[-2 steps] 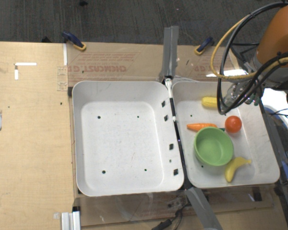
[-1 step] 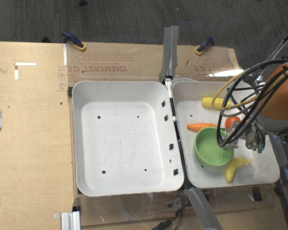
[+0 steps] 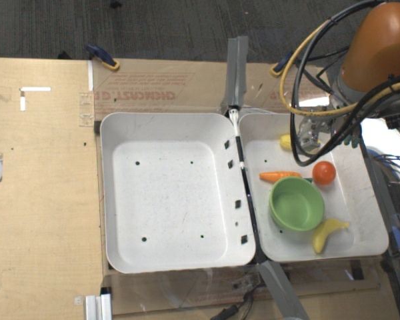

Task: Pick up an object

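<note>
The right bin (image 3: 360,245) holds a green bowl (image 3: 297,205), an orange carrot (image 3: 280,177) lying just behind it, a red-orange tomato (image 3: 324,173), a yellow banana (image 3: 328,234) at the front, and a small yellow object (image 3: 286,141) near the back. My gripper (image 3: 309,139) hangs over the back of the right bin, just right of the small yellow object and above the tomato. Cables and the arm body cover its fingers.
The left bin (image 3: 170,192) sits beside the right one, with a grey divider bar (image 3: 237,79) between them at the back. Looping cables (image 3: 307,59) hang around the wrist. The wooden bench (image 3: 40,179) extends to the left.
</note>
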`<move>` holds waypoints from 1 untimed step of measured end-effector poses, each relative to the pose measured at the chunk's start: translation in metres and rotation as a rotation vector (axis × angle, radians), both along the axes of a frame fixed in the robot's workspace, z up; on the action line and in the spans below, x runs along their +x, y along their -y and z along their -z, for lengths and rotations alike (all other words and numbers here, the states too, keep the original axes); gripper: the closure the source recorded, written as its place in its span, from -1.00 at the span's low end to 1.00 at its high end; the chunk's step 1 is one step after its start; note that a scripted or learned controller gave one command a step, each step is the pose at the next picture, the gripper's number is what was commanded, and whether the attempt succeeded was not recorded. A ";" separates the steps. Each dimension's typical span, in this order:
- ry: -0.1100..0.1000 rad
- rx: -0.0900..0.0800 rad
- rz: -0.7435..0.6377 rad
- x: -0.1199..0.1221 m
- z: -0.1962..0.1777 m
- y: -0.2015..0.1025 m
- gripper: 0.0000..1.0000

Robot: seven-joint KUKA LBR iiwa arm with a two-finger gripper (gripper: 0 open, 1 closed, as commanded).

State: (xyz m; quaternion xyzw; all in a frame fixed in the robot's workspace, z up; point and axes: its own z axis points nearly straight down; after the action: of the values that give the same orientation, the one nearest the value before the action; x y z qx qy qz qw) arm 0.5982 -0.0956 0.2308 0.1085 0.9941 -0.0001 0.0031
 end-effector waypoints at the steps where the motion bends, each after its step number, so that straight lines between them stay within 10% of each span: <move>1: -0.001 -0.001 -0.056 -0.007 -0.010 0.032 1.00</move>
State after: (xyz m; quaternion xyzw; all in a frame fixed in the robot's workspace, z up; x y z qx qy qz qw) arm 0.5908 -0.1275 0.2406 0.0809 0.9967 -0.0006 0.0029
